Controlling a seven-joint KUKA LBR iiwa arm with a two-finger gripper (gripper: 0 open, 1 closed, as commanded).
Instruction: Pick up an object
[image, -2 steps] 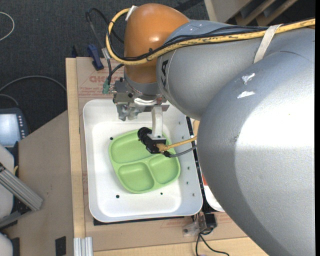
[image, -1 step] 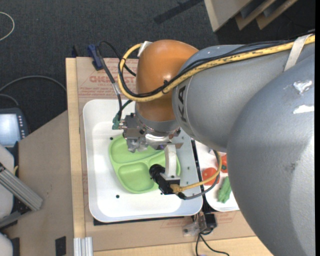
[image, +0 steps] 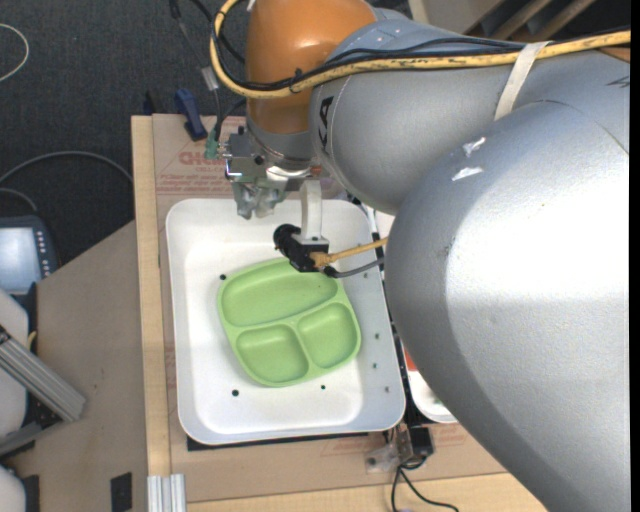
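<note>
Bin (image: 195, 330) holds one green three-compartment plate (image: 285, 300).

Red printed lettering (image: 192, 158) runs across the flat tan cardboard sheet (image: 148, 300) on the bench, just past the far rim of the shallow white plastic bin (image: 185, 320). It's blurred and partly covered, so nothing can be read.
</note>
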